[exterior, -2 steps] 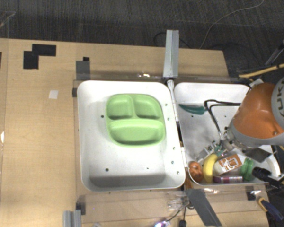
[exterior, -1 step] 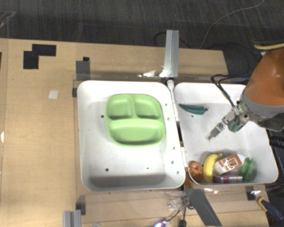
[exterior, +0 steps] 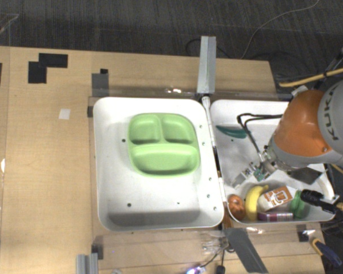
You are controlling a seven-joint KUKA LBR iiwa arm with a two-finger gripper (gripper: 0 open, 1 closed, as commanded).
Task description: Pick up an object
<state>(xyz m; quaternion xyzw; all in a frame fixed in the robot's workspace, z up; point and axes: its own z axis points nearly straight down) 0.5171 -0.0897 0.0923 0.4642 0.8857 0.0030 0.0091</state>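
I select the yellow banana [exterior: 254, 201] as the pick target; it lies at the near edge of the right bin [exterior: 228, 153], just below the gripper [exterior: 258, 171]. I judge it light, smooth-skinned and somewhat soft, so a moderate grip across its middle should serve (too hard a squeeze would bruise it). Whether the gripper is released or clenched I cannot tell from this angle. Neighbours crowd the target: a reddish round fruit [exterior: 235, 203] touches it on one side, a small brown-and-white carton [exterior: 276, 197] on the other, a purple item [exterior: 274, 216] beside a green item [exterior: 300, 203]. A teal tool [exterior: 233, 131] lies well apart. The left bin [exterior: 111, 170] bears a green divided plate [exterior: 162, 143].
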